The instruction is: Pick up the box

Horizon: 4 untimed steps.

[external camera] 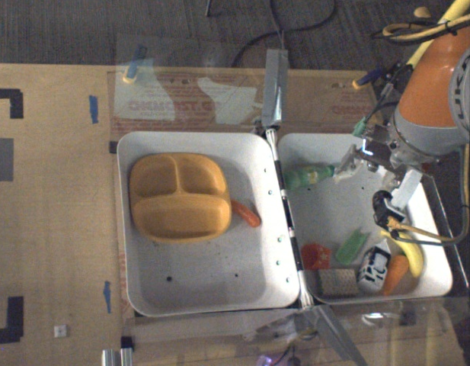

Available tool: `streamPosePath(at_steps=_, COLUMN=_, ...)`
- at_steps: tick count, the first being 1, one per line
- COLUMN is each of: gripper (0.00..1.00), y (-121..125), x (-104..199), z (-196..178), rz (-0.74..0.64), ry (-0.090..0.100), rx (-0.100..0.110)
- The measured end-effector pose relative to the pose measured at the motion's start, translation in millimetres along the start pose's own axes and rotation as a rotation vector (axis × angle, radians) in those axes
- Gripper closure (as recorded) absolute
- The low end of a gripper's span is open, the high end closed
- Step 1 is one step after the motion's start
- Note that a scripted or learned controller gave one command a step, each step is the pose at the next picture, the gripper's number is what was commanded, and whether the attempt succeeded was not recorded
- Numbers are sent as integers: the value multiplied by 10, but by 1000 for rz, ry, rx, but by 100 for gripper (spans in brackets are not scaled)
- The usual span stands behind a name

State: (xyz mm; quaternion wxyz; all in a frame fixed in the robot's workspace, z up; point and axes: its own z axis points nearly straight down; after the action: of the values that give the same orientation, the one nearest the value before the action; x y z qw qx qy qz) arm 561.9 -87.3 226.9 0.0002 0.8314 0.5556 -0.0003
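Note:
The box (339, 281) is small, flat and grey-brown, and lies at the front edge of the right bin (326, 204). My gripper (379, 175) hangs over the back right part of that bin, well behind the box and apart from it. Its two pale fingers (349, 164) stand spread, open, with nothing between them. The grey arm with its orange band (440, 67) comes in from the upper right.
Around the box lie a red item (316, 255), a green piece (352, 246), a black-and-white item (375, 268), a carrot (395, 273) and a banana (408, 252). A green bottle (308, 176) lies at the back left. The left bin holds a yellow divided plate (178, 197) and an orange piece (247, 214).

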Motion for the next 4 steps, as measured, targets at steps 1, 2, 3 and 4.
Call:
streamPosePath(at_steps=1, gripper=0, y=-99, x=-255, z=1380, rz=48, ry=4, rx=-9)
streamPosePath(at_steps=2, gripper=0, y=-481, x=-518, z=1376, rz=-59, ry=5, rx=-12)
streamPosePath(at_steps=3, gripper=0, y=-445, x=-803, z=1382, rz=270, ry=6, rx=-11)
streamPosePath(at_steps=4, gripper=0, y=-695, x=-394, z=1378, rz=243, ry=2, rx=-13)
